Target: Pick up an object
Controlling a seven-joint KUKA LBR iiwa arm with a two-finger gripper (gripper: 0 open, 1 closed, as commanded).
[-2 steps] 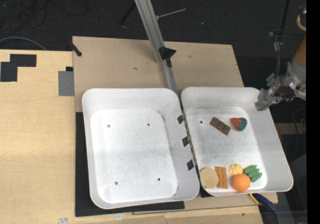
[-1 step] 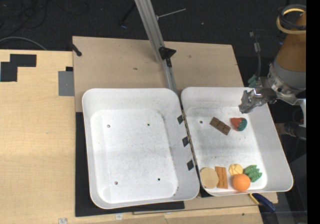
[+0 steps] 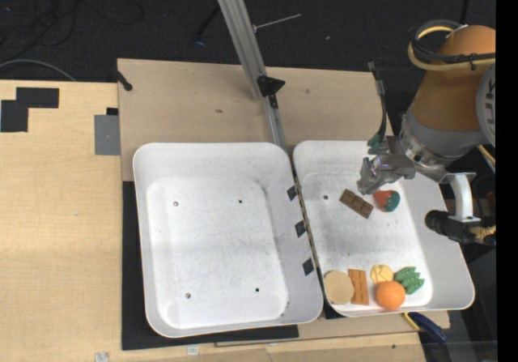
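Observation:
My gripper (image 3: 374,182) hangs over the upper middle of the right bin (image 3: 441,259). Directly below and left of it lies a brown flat block (image 3: 355,203). A small red and teal toy (image 3: 387,200) sits just right of that block, under the gripper's tip. Along the bin's front edge rests a row of toys: a tan round piece (image 3: 337,287), an orange-brown slab (image 3: 358,286), a small yellow piece (image 3: 380,273), an orange ball (image 3: 390,295) and a green leafy piece (image 3: 409,279). Nothing shows between the fingers.
The left bin (image 3: 162,166) sits beside the right one, joined by black clips (image 3: 299,228). A slanted aluminium rail (image 3: 243,36) rises behind the bins. The arm's orange and grey body (image 3: 449,93) looms over the right bin's far right corner.

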